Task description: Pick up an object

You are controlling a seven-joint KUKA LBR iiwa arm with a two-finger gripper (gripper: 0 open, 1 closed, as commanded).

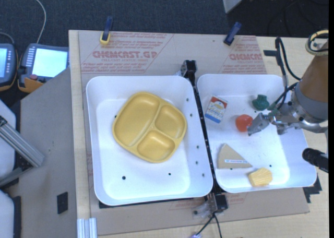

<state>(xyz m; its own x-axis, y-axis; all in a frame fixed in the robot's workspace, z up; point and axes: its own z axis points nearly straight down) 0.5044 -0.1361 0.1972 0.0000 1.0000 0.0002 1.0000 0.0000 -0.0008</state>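
Bins: two, side by side.
Left bin (99, 143): one yellow divided plate (150, 126).
Right bin (292, 169): five items.
My claw (259, 123): fingers spread, gripping nothing.

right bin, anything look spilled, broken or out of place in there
Nothing stands out. In the right bin, a small carton, a red ball, a green piece, a tan wedge and a yellow piece lie apart, none looking spilled or damaged. The tool sits beside the ball.
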